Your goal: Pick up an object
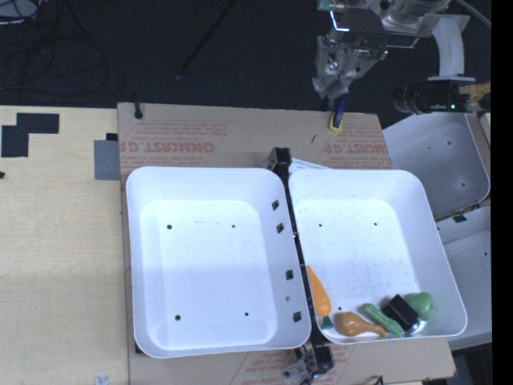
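So my jaws [337, 95] are up at the far edge, hanging over the dark area behind the table, past the back of the right bin [433, 215]. Honestly can't tell if they're spread or pressed together from this angle, it's all a grey tangle. There's a small yellow and blue thing [337, 120] right under the tips, touching the cardboard [240, 139], and I can't say whether I'm gripping it or it's just sitting there.

Left bin [144, 215] has just its white floor with a few dark dots on it.

All the stuff is in the right bin, bunched in the near corner: an orange carrot-like piece [319, 291] lying along the divider wall, a tan-orange lump [353, 323] just beside it, a green piece [381, 318] next, then a black block [400, 311] resting against a rounder green thing [420, 303].
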### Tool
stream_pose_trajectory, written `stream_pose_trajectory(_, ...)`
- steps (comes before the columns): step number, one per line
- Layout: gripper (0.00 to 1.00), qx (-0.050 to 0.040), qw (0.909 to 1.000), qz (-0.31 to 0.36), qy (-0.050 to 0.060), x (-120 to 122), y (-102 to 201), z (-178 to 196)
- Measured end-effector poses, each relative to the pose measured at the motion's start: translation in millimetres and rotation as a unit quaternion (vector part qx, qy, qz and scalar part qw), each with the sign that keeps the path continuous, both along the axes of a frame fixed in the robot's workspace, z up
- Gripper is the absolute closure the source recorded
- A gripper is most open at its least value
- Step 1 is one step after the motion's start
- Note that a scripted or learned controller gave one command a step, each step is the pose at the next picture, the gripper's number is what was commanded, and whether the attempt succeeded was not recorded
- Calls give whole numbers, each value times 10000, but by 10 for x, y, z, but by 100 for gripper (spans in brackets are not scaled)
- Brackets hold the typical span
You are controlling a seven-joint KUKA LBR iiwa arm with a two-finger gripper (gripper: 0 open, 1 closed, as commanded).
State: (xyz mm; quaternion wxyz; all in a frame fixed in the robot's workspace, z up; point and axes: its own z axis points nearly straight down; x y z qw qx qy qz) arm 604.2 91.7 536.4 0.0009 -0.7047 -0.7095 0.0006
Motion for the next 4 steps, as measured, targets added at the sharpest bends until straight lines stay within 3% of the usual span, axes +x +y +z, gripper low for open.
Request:
stream_pose_trajectory(1,100,-1,10000,0,4,140,658,0)
stream_pose_trajectory(2,100,-5,10000,-12,7,287,1090,-2)
stream_pose_trajectory(3,100,-6,10000,-10,6,276,1539,2)
stream_pose_trajectory(4,100,-11,10000,-28,21,224,1505,4)
